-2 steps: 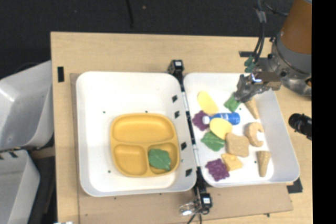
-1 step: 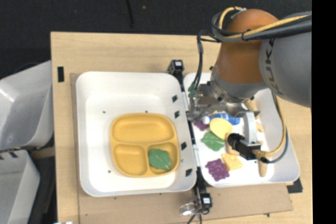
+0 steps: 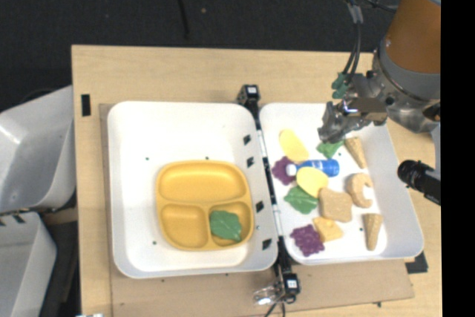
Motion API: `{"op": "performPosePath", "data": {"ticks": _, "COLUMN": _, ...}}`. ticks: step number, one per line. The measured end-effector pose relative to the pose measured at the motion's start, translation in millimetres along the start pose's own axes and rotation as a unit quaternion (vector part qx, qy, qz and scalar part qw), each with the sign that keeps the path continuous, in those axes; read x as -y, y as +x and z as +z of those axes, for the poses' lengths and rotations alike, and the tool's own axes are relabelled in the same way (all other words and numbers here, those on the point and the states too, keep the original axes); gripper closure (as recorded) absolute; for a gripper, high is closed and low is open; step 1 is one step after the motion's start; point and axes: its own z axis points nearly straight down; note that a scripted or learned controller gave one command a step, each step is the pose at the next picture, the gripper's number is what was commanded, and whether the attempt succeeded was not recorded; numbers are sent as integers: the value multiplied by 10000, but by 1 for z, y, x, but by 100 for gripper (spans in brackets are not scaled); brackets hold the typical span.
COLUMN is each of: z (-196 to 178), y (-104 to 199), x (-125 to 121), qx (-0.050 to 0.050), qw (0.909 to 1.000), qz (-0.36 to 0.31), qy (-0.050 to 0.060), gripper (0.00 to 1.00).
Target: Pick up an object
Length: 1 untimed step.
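Blue cylinder (image 3: 324, 168) lengthwise left-right under end effector (image 3: 334, 131), grip state unclear.

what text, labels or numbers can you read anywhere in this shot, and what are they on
None can be read.
The yellow tray, the toy foods in the right bin and both bin walls carry no visible lettering.
The black clips at the bins' joint and the hand show no marks clear enough to make out at this size.

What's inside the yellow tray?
The yellow tray sits in the left bin. A green leafy toy lies in its lower right compartment. Its other compartments look bare. What is under the tray is covered, so that cannot be seen.
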Motion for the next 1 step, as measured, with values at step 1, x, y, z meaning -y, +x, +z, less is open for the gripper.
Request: {"op": "performPosePath", "data": {"ticks": 1, "z": -45, "y": 76, "x": -1, "qx": -8, "qw": 10000, "qz": -41, "qy": 67, "gripper": 100}}
